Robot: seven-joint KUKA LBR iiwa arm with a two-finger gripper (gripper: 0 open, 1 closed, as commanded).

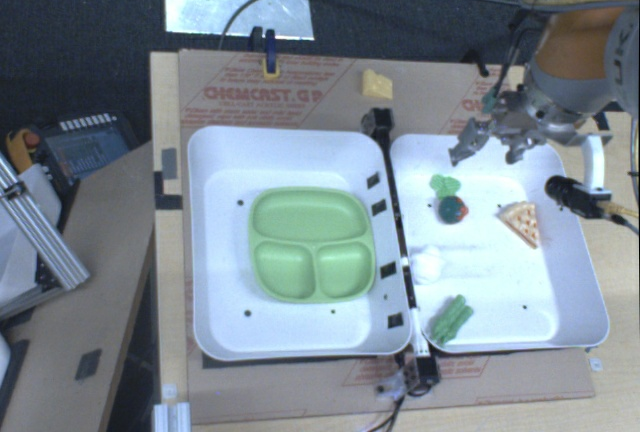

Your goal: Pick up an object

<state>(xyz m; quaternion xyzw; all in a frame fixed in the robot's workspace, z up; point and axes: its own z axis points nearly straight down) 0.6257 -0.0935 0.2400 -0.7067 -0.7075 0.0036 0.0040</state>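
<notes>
- The gripper [487, 146] is seen above the far edge of the right bin [570, 310], hanging from the grey arm with its orange band that reaches in from the right
- Its two fingers are spread apart and nothing is seen between them, so the hand is judged released and empty
- No object has been lifted; every candidate is seen lying on the floor of the right bin
- A small green piece [445, 185] lies nearest the gripper, and a round dark blue-green object with a red patch [454, 210] is touching or just beside it on the near side
- A pizza-slice-shaped piece [521, 222] is found further right in the same bin, apart from the others
- A white lump [427, 265] rests close to the bin's left wall, hard to tell from the white floor
- A long green object [450, 318] lies near the bin's front left corner
- The left bin [215, 170] holds a green divided tray [308, 244], and nothing is seen in its compartments
- The task is judged to be at its start: a target has yet to be approached, and the descent, the closing of the fingers and the lift are all left to be done
- Which object is intended cannot be told, though the small green piece and the round object are the closest ones
</notes>
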